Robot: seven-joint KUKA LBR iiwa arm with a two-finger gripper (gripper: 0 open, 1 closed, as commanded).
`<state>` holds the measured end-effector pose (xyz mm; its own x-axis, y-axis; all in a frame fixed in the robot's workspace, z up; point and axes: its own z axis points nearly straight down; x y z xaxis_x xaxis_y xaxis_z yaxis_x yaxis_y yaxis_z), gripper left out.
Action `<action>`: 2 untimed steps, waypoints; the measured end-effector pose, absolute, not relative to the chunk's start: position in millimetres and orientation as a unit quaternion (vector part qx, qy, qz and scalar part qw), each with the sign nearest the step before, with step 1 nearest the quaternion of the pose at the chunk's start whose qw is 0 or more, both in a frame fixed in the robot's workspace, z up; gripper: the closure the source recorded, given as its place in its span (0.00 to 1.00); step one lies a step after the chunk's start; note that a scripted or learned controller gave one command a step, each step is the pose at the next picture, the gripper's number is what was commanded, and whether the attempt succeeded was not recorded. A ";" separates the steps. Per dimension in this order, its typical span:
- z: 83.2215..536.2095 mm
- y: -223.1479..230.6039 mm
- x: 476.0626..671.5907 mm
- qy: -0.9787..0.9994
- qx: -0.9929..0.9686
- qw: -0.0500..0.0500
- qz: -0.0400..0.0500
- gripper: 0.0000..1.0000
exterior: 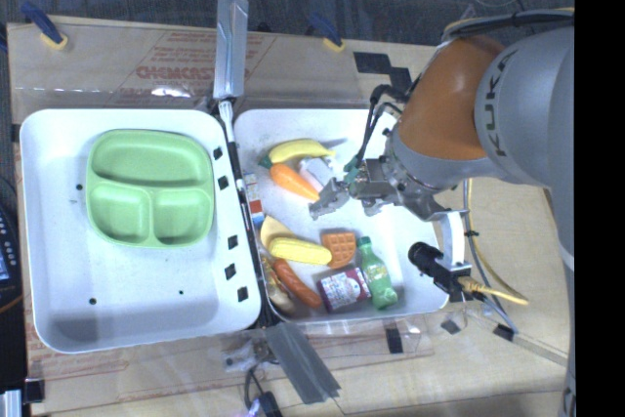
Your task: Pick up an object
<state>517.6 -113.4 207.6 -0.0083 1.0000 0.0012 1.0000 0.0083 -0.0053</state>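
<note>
The left bin (49, 210) holds a pale green divided tray (151, 186), lying flat toward the far half of the bin, with one long compartment on its far side and two smaller ones nearer.

The right bin (293, 119) carries the pile of toy food. Close to the divider, a yellow banana (299, 150) lies at the far end, with an orange carrot (292, 181) just beside it on the near side. Nearer still, a second banana (298, 250) lies across the bin, and a waffle-like orange square (339, 244) touches its right end. Along the near wall lie a reddish sausage (296, 284), a dark red packet (342, 290) and a small green bottle (375, 273), all bunched together.

The gripper (329, 197) hangs over the middle of the right bin, just right of the carrot and on the far side of the waffle piece. Its fingers point left; the view is too coarse to tell how far apart they stand, and nothing can be made out between them. The grey arm (518, 112) with its orange band (444, 107) reaches in from the right.
</note>
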 end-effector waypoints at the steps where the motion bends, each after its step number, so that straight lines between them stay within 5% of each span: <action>1: 91.3 -110.5 575.8 -0.705 -0.710 0.001 0.001 0.00; 2: 91.9 -115.2 620.8 -0.731 -0.682 0.001 0.000 0.00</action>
<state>620.8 -115.2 91.9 -0.0693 0.9976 0.0012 0.9976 0.0693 -0.0022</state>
